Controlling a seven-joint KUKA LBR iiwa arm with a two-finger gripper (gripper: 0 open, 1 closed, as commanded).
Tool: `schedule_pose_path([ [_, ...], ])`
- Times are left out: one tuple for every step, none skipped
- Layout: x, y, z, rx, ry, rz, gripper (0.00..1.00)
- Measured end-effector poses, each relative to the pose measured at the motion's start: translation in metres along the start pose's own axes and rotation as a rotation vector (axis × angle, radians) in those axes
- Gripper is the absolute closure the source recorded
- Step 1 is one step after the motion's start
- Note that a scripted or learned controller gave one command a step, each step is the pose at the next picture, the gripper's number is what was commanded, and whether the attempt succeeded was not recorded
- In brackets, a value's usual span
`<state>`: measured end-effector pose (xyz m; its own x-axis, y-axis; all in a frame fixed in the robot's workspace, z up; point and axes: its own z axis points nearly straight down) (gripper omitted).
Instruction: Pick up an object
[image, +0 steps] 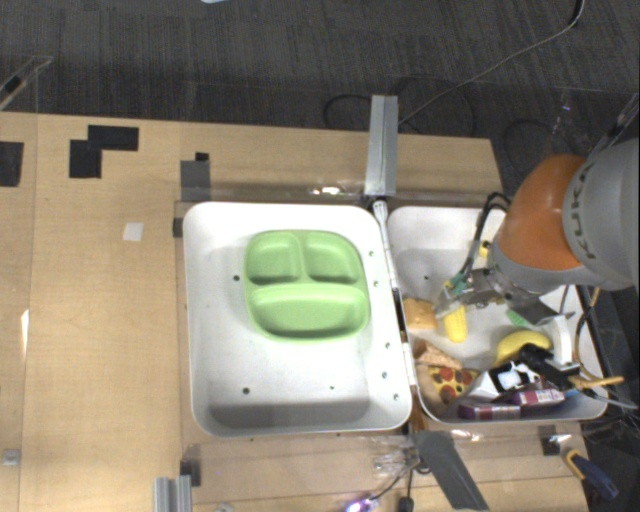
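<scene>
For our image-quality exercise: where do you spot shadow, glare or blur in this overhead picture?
Camera view: soft shadow along the left bin's near wall; small bright glare at the far rim where the bins meet; the green tray is evenly lit and sharp; the arm looks slightly soft.

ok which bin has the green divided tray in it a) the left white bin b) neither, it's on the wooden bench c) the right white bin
a: the green three-compartment plastic tray lies flat on the floor of the left shallow white bin, apart from the cluttered right bin.
</scene>
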<state>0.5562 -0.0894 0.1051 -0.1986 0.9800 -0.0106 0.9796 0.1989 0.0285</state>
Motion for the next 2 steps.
schedule_pose_path([
  [0.024,0.029,-0.099,0.023,0.008,0.124,1.00],
  [0.048,-0.016,-0.080,0.028,0.008,0.204,1.00],
])
